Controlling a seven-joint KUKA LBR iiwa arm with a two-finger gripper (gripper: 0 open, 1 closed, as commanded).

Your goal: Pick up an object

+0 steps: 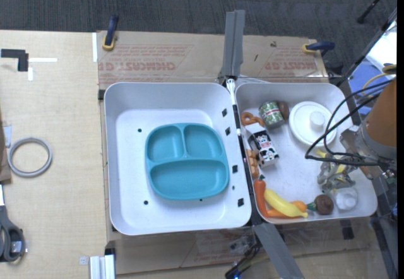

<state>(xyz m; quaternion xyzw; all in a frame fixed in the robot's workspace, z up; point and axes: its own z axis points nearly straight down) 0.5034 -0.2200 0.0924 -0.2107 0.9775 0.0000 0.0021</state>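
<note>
Banana point(283, 202) sits lower right in the right bin point(297, 89). Your gripper point(333, 173) hovers just right of it; can't tell its state. Approach step; next, descend onto one object.

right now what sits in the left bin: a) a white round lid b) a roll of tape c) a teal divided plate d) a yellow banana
c: the teal divided plate lies flat in the middle of the left bin, while the banana and the white round lid lie in the right bin, and the roll of tape rests on the bench outside both bins.
</note>
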